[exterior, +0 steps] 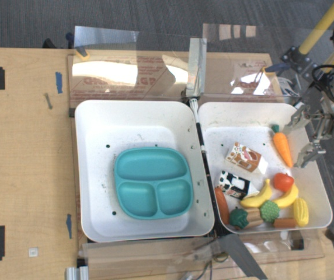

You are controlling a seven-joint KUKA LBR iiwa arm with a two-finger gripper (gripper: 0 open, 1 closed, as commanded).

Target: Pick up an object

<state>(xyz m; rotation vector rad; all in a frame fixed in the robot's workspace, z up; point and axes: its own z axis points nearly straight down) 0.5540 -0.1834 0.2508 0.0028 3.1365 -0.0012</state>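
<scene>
The gripper [310, 139] hung at the right bin's [214, 134] far-right rim, just beside the carrot [282, 148]; whether its jaws were wide or narrow could not be told. The toys crowded the near corner — bananas [270, 195], tomato [282, 182], corn [301, 211] touching — so a descent there risked nudging neighbours, or closing on two and slipping.

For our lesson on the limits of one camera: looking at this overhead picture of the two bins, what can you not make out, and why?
- End effector, camera view: a blurred metal tangle at the right bin's rim; its finger state is unreadable.
- Arm: cut off by the right edge.
- Toy pile: the broccoli and bananas overlap what lies beneath.
- Small box: print too small to read.
</scene>
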